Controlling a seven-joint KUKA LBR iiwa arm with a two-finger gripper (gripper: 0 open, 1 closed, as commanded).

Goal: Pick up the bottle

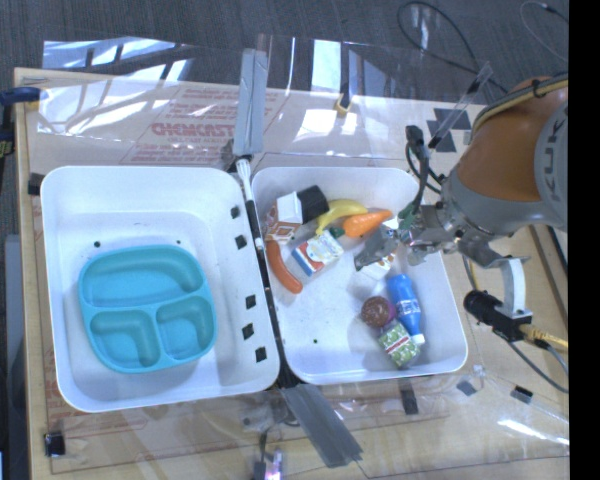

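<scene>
A wooden surface is carrying two shallow white bins side by side, with clear plastic sheeting lying over the part beyond them. The left bin is holding a turquoise divided tray with three compartments, sitting flat near the bin's middle.

The right bin is holding a cluster of small items. Along its left wall a red-orange sausage-shaped toy is lying at a slant. Just beside it a small carton with red and blue print is resting tilted, with a white box and a black block sitting behind it. A yellow banana is curving behind a toy carrot, the two touching or nearly so.

Further right, the blue bottle is lying on its side on the bin floor, white cap end pointing toward the far side. A round brown item is sitting just beside its left flank, and a small green-labelled packet is lying at its near end.

The claw is hovering just above the bottle's cap end, close to the carrot. How far apart it is standing I cannot tell, and nothing is visibly caught in it. The grey arm with its orange band is reaching in from the right.
</scene>
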